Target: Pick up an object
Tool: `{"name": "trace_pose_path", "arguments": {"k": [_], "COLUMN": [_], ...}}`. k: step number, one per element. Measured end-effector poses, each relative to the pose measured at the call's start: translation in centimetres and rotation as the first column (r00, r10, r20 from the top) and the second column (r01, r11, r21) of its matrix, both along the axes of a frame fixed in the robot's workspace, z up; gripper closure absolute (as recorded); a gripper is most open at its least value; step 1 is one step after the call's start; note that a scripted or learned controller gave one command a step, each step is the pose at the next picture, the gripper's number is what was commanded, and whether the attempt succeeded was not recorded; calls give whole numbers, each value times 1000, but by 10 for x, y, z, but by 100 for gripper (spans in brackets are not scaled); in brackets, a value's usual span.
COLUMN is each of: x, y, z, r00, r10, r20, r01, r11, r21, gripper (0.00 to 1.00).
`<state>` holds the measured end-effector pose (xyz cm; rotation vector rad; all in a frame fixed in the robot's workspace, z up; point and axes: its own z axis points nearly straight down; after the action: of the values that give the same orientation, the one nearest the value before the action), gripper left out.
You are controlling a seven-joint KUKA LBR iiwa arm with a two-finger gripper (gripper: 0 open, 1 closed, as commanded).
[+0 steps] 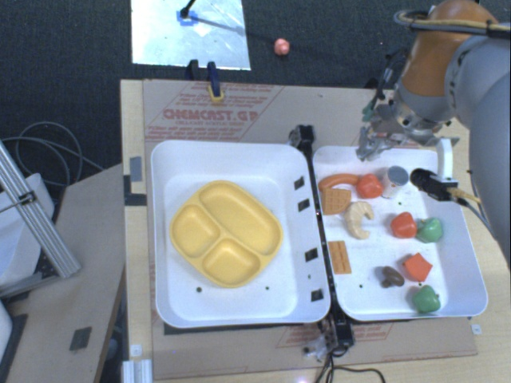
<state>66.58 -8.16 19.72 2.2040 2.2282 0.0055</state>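
Note:
My gripper [372,152] hangs over the back left corner of the right bin [463,254], open, with nothing between its fingers. Just in front of it lie a curved orange piece [339,180], a red tomato-like piece [369,186] and a small grey cylinder [397,178]. Nearer the front are a brown waffle square [336,201], a cream croissant shape [359,218], a red pepper [403,225], a green piece [430,230], an orange-red block [417,266], a brown lump [390,276], a green pepper [425,298] and a flat orange cracker [340,256].
The left bin [176,166] holds a yellow divided plate [227,232]. A black hinge strip [313,214] separates the bins. My grey arm [471,70] leans in over the right bin's back right corner. A small pink ball [281,47] lies on the dark floor behind.

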Motion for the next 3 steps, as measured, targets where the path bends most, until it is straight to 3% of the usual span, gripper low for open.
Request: {"name": "trace_pose_path", "arguments": {"k": [1, 2, 3], "x": [5, 4, 2], "y": [30, 54, 154], "z": [67, 228, 346], "r00": [1000, 1000, 1000], "r10": [-3, -3, 4], "r20": [2, 15, 9], "r01": [3, 3, -4], "r11": [1000, 1000, 1000], "r21": [3, 3, 8], "gripper": [100, 100, 100]}}
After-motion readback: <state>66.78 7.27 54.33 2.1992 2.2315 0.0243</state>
